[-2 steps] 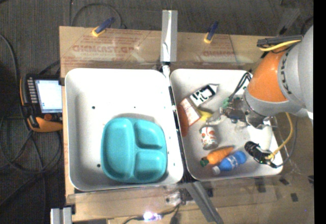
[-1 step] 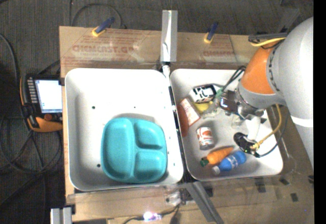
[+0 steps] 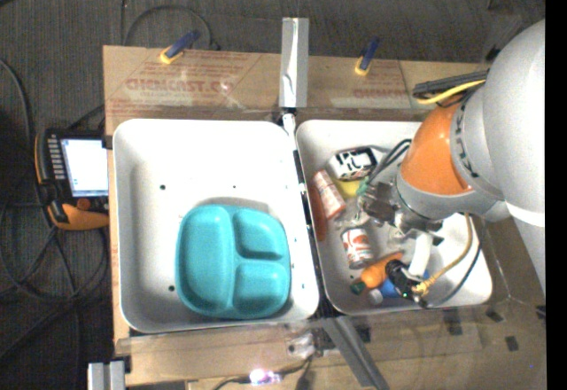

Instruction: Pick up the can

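Note:
The can (image 3: 357,246), red and white, stands in the right bin (image 3: 461,291) near its left wall, toward the front. My gripper (image 3: 376,205) hangs over the middle of that bin, just behind and slightly right of the can. The grey wrist with its orange band (image 3: 434,158) hides much of the bin's right half.
A brown tube-like item (image 3: 326,195) and a black-and-white package (image 3: 354,162) lie behind the can. In front of it sit an orange item (image 3: 376,273) and a blue cap (image 3: 376,295). The left bin (image 3: 142,167) holds a teal divided plate (image 3: 235,261). A cable loops near the right bin's front.

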Controlling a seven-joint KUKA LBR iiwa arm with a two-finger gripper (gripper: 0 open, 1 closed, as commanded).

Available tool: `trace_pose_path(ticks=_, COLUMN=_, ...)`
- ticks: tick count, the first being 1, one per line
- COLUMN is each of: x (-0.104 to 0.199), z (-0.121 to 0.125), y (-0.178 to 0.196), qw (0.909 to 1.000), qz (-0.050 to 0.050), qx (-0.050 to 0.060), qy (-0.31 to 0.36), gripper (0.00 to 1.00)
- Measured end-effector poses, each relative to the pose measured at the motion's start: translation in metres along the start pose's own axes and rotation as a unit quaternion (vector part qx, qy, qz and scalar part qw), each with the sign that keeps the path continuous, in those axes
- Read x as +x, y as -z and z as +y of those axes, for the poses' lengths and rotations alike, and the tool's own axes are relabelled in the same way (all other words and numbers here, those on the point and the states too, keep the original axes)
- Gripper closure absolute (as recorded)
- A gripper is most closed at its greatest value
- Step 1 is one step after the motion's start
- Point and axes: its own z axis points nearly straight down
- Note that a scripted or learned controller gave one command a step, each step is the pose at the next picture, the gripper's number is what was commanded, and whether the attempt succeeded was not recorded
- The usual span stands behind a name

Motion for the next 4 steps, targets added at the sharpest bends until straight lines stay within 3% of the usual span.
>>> trace_pose_path(ticks=1, x=-0.006, z=-0.034, y=0.093, qw=0.9996, qz=-0.001, qx=0.007, qy=0.028, gripper=0.0)
trace_pose_path(ticks=2, x=-0.003, z=-0.024, y=0.0, qw=0.9979, qz=0.001, qx=0.001, qy=-0.065, gripper=0.0)
trace_pose_path(ticks=3, x=-0.011, z=-0.033, y=0.0, qw=0.9751, qz=0.003, qx=-0.003, qy=-0.222, gripper=0.0)
trace_pose_path(ticks=4, x=0.05, z=0.05, y=0.093, qw=0.9559, qz=-0.005, qx=0.005, qy=-0.293, gripper=0.0)
